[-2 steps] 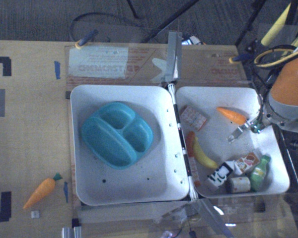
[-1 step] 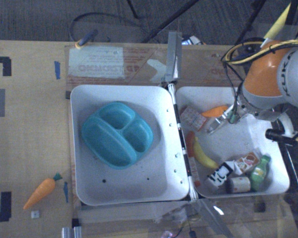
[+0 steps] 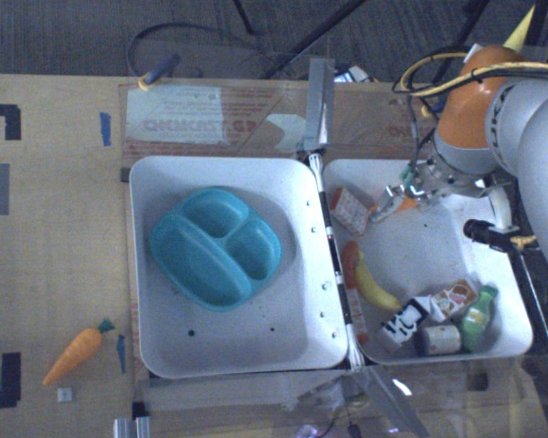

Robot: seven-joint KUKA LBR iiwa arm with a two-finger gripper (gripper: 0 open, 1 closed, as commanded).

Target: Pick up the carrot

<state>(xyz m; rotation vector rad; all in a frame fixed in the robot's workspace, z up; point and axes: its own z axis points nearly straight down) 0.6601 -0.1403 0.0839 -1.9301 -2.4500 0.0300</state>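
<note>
Gripper (image 3: 404, 192) over right bin (image 3: 521, 331), grasping small orange item, identity unclear

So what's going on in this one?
The arm's gripper is down in the upper part of the right bin, with something orange at its fingertips; whether it is gripped is too blurred to tell. A carrot lies on the bench outside the bins, at the lower left. A teal divided plate sits in the left bin.

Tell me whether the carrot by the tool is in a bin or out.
In: the carrot lies inside the right bin, at the tool. Whether it is gripped, cannot tell.
</note>
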